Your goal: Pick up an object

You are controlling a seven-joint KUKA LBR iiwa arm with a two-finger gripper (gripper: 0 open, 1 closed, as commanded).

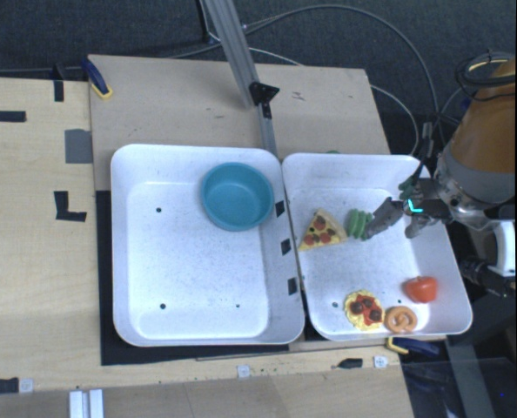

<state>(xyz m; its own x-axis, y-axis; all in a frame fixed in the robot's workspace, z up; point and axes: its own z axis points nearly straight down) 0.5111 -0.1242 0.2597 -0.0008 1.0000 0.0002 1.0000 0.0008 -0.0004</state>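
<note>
Green toy vegetable (358,223) lies mid right bin (433,259), touching our gripper (382,219); whether its grip is wide or narrow, we cannot tell. It looks light, stiff, slippery; we'd pinch its middle.

Cut off by the right edge: grey arm with orange band (489,138). Partly hidden under the dark two-finger gripper (399,219): small green ridged toy (357,223). Finger spacing too blurred to tell.

Green ribbed obj (358,223) lying right at the jaws' tip, just left of them, pizza slice (321,231) beyond.
</note>
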